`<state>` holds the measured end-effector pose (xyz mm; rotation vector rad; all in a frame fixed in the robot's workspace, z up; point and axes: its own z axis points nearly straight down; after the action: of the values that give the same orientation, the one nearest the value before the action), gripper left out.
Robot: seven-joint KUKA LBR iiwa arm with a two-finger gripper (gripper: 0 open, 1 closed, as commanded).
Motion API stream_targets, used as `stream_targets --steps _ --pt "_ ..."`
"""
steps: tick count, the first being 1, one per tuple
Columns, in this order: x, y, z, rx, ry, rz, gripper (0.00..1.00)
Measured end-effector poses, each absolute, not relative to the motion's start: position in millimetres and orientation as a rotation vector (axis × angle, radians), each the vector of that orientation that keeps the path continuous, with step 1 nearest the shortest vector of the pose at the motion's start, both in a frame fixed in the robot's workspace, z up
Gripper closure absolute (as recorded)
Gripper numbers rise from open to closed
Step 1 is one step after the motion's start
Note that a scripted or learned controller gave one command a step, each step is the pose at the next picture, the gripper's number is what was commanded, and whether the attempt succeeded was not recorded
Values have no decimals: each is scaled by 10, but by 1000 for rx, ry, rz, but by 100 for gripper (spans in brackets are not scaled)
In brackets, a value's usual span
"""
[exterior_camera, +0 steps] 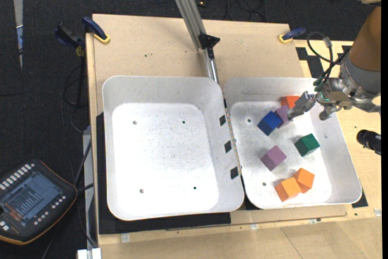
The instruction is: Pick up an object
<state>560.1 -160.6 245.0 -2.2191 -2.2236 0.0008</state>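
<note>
Blocks (pixel 270 122) lie scattered in right bin (pixel 339 148).

Grey arm (pixel 362 73) reaching left, wrist lowered

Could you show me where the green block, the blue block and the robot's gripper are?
green block (pixel 307 144): camera view, top face.
blue block (pixel 270 122): camera view, top face.
gripper (pixel 315 107): camera view, between its fingertips.

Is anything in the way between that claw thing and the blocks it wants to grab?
Nothing visible blocks it. The gripper hangs over the right bin, right above an orange block and a small purple one beside the blue block. They sit close together, which may crowd the fingers.
</note>
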Motion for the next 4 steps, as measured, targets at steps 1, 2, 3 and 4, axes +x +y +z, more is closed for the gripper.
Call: stream_targets --steps 1,2,3,4 --pt "5601 -1607 2451 -2221 -2222 0 0" --pt "5614 -1567 2013 -2219 -2219 4 0" --pt "5672 -1568 1559 -2219 -2219 4 0" --pt "5619 -1525 1216 -2221 -2225 -2 0"
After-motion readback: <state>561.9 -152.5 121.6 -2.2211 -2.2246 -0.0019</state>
